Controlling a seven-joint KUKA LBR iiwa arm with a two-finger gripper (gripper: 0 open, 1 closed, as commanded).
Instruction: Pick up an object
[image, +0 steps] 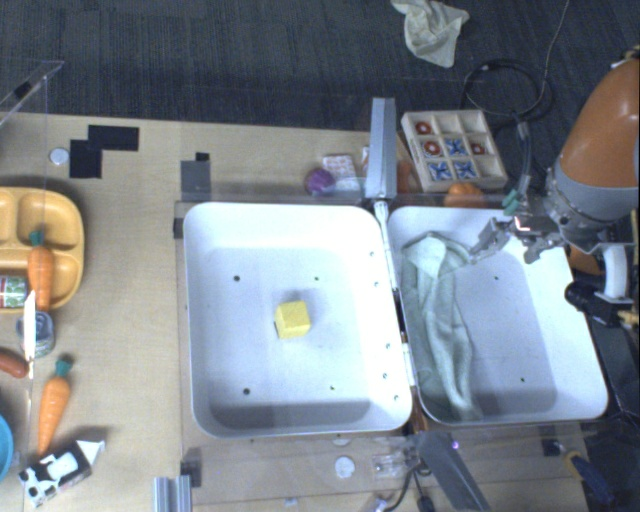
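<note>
A small yellow block (293, 319) lies near the middle of the left white bin (230, 400). A crumpled grey-green cloth (441, 325) stretches along the left side of the right white bin (560, 390). My gripper (510, 245) hangs over the far part of the right bin, just right of the cloth's upper end. Its two fingers stand apart, open, with nothing between them. The arm's orange band (605, 125) rises behind it at the right edge.
A tic-tac-toe board (455, 148) and a purple ball (319, 181) sit behind the bins. Left of the bins are a yellow tray (58, 215), toy carrots (52, 400) and other small toys. A metal post (381, 150) stands at the bins' shared far corner.
</note>
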